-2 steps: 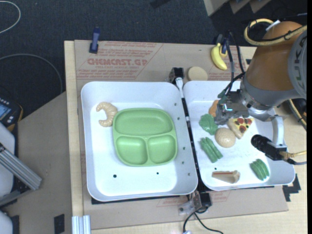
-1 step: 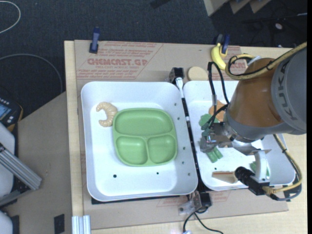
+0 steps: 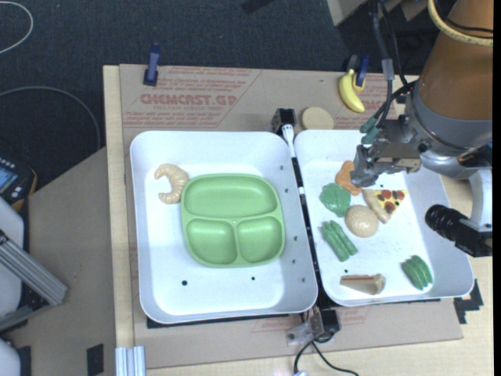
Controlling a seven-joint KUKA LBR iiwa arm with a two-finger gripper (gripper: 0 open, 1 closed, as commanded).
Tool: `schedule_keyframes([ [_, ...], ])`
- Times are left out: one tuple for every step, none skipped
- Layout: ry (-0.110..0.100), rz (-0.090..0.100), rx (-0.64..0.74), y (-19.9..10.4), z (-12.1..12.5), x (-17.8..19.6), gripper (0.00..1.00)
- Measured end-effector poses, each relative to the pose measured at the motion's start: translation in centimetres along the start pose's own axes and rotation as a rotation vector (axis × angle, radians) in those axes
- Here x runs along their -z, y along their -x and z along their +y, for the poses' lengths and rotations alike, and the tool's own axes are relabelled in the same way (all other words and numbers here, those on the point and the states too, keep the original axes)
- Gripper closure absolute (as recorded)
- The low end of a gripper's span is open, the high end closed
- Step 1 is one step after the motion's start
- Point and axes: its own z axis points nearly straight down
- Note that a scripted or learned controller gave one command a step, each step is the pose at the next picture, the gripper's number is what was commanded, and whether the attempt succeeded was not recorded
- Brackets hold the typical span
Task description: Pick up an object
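From my feed the light is bright and even, coming from overhead. The white bins (image 3: 149,210) nearly wash out, with soft shadows along their rims. The dark floor (image 3: 63,22) loses detail. Focus is a little soft everywhere, softest on the arm (image 3: 462,61).

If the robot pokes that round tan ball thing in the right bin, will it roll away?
Probably a little. The tan ball looks rounded and smooth, so a push could roll it, though the pizza slice and green leafy piece crowding it may stop it. It looks like toy food, so likely light and hard.
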Motion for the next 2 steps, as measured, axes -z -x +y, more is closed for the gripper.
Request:
schedule_keyframes([
  [-0.028, -0.002, -0.006, -0.7, 1.0, -6.6, 1.00],
  [-0.011, -0.004, -0.009, 3.1, -0.2, 1.2, 1.00],
])
